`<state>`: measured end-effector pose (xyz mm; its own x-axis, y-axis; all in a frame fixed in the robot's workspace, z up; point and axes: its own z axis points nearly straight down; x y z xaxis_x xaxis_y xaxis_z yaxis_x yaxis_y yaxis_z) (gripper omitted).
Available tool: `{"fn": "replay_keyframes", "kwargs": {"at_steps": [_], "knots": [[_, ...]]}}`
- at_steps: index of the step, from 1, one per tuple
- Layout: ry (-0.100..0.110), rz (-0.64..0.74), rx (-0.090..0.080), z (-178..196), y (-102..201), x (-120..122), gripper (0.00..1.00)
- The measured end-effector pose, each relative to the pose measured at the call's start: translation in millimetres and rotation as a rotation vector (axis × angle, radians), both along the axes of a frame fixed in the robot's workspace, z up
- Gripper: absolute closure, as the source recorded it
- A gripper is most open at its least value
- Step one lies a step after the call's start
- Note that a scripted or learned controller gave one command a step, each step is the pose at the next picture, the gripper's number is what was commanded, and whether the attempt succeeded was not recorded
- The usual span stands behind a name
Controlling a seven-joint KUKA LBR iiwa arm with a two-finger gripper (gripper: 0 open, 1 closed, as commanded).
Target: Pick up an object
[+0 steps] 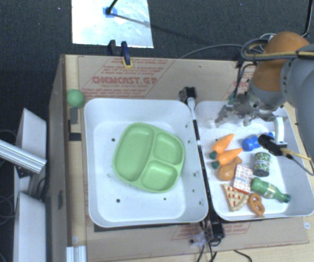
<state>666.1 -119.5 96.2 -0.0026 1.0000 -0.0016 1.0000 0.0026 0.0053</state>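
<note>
poised at the right bin's (pixel 304 198) upper edge, claw (pixel 238 113) state impossible to tell, above toy food clustered lower right, nearest the carrots (pixel 225 149), likely lining up a descent.

Arm (pixel 304 81): rounded grey casing, showing a smooth matte shell along the large link at the right. Orange band (pixel 274 59): glossy, dome-shaped, sitting above the wrist and catching a pale highlight. Cables (pixel 255 45): dark, looping in a bundle beside the band. Gripper (pixel 238 113): grey metal, showing angular, irregular edges at the wrist's end; finer detail is blurring out.
</note>
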Motion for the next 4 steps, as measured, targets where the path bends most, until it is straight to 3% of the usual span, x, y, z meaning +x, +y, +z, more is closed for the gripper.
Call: {"fn": "replay_keyframes", "kwargs": {"at_steps": [2, 3, 4], "knots": [[0.002, -0.002, 0.000, -10.8, -17.8, 3.2, 0.00], [0.003, 0.002, 0.001, -11.4, 3.3, 3.1, 0.00], [0.003, -0.001, 0.001, -11.0, -4.9, 3.1, 0.00]]}}
